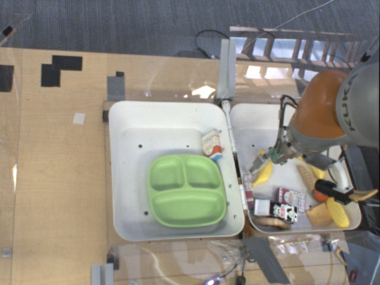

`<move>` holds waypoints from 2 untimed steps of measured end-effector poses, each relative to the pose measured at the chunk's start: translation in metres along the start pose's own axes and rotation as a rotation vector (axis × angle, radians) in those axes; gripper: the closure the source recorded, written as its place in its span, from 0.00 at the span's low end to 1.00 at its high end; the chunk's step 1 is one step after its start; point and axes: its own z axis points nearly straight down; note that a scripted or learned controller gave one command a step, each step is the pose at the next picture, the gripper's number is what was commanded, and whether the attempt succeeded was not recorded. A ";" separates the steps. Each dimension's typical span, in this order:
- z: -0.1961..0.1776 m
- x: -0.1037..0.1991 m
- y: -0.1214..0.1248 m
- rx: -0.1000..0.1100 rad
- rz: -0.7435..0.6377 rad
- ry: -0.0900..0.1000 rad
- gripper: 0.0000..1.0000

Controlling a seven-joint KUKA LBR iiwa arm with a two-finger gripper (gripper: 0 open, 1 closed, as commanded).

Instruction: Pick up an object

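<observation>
Near edge of the right bin point(238, 135), lower right of frame: a brown oblong piece point(274, 222) is lying against the front wall, a small black-and-white carton point(284, 211) just behind it, a red-and-white carton point(291, 198) touching that, an orange wedge point(319, 215) and a yellow corn-like piece point(338, 212) further right. Mid-bin, the gripper point(274, 154) is sitting low at the upper end of a yellow banana-like piece point(263, 172), right of frame centre; whether its grasp is spread or closed is too small and shadowed to read, and nothing is visibly sitting in it, so not calling a hold. Likely target is that yellow piece, lying tilted near the divider between the bins. For a clean pick, the arm is probably better off closing across the narrow width of the piece rather than along it, staying clear of the divider wall, and lifting straight up so the neighbouring cartons are not getting dragged. Risk: the curved skin slipping out on closure. Left bin point(119, 159) is carrying a green divided plate point(187, 190) centre-low, with a small red-white-blue packet point(212, 143) just beyond its upper right corner. The bench point(53, 177) is pale wood with black square markers point(61, 69) at upper left; grey carpet point(119, 10) and a cable point(309, 10) are running across the top of the frame.
</observation>
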 end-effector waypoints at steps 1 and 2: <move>0.010 -0.004 -0.029 -0.010 0.119 -0.002 0.00; -0.002 -0.004 -0.027 -0.017 0.117 -0.004 1.00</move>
